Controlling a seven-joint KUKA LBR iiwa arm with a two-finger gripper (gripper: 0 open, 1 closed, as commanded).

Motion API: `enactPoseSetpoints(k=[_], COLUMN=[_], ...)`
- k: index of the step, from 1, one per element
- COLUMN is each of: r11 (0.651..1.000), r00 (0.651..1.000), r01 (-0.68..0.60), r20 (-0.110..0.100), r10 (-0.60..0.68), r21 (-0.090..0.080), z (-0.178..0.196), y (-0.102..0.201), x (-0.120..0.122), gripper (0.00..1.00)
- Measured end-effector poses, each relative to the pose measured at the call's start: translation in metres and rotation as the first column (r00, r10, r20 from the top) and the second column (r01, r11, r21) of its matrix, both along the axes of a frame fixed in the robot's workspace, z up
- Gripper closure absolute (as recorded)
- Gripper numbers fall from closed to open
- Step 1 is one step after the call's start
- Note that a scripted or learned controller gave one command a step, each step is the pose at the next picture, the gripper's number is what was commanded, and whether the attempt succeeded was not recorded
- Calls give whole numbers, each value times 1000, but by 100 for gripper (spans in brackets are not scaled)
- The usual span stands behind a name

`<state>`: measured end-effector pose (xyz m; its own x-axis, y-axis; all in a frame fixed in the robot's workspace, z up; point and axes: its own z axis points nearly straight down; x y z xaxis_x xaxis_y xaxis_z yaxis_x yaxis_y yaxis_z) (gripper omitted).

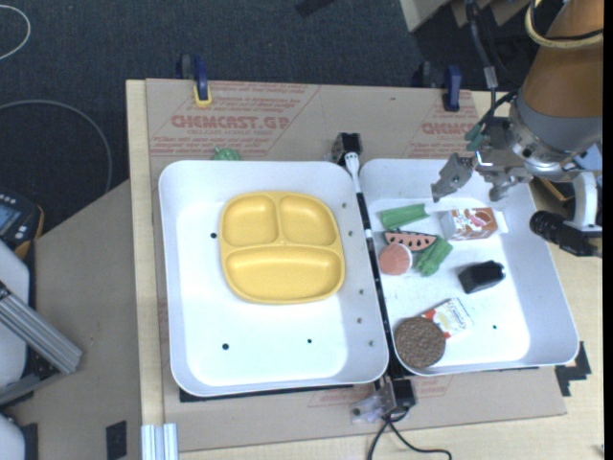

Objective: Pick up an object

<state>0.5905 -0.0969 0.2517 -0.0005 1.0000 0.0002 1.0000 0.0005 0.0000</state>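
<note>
Just below the tool point(473, 180), whose fingers stand apart with nothing between them, lies the small packet point(470, 222), its long axis running left-right.

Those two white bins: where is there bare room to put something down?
Left bin: bare floor all round the yellow plate, widest along the near edge. Right bin: crowded at its middle and left; bare at its near right corner.

red "chemcast gp" print on the brown board point(235, 120) (repeated, cut off, at right); nothing else legible
</note>
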Motion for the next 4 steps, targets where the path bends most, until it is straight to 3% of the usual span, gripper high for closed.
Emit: enactPoseSetpoints(k=[1, 2, 3, 4], r11=[1000, 1000, 1000, 1000], r00=[1000, 1000, 1000, 1000], r01=[-5, -2, 1, -3], r20=[11, 5, -7, -9], r10=[5, 2, -1, 3], r21=[-1, -1, 1, 2], z=[170, 173, 97, 40], y=[53, 51, 68, 114], x=[-38, -37, -78, -113], gripper=[0, 100, 100, 100])
